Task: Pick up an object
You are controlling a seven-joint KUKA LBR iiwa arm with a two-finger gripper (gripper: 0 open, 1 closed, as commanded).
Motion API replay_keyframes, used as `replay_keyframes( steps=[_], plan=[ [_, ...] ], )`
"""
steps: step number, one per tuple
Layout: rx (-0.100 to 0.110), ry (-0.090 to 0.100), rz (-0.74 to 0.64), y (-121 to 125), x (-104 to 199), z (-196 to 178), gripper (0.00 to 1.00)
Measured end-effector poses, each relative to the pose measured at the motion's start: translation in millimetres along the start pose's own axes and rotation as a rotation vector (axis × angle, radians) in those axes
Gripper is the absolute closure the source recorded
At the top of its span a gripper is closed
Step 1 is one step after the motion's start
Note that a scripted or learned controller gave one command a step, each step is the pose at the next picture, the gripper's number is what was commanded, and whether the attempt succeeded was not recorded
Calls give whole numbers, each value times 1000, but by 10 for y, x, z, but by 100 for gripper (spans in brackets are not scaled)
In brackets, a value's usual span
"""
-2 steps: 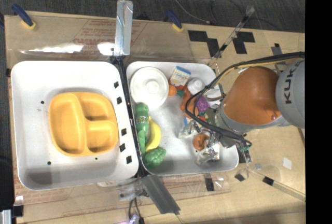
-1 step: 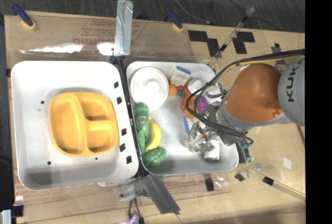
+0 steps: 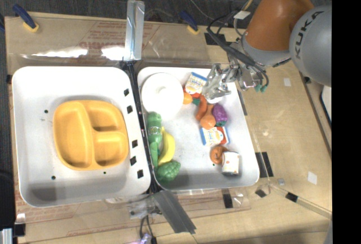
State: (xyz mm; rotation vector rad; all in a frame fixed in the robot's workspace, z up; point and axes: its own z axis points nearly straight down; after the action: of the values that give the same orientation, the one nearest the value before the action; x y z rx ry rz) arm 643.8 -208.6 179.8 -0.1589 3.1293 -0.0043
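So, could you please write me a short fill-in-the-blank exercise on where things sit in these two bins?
1. The yellow tray lies in the ____ bin.
2. The white bowl sits in the right bin's far-____ corner.
3. The banana lies between the green cucumber and the ____ broccoli.
4. The gripper hangs over the ____ bin.

Missing words: left; left; green; right
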Motion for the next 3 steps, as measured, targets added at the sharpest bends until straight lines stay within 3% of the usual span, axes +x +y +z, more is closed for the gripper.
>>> replay_keyframes(
  steps=[1,2,3],
  plan=[
    [1,0,200,89,-165,-868,100],
    [-5,9,-172,802,309,162,100],
    [-3,2,-52,1310,-205,-402,100]
  ],
)
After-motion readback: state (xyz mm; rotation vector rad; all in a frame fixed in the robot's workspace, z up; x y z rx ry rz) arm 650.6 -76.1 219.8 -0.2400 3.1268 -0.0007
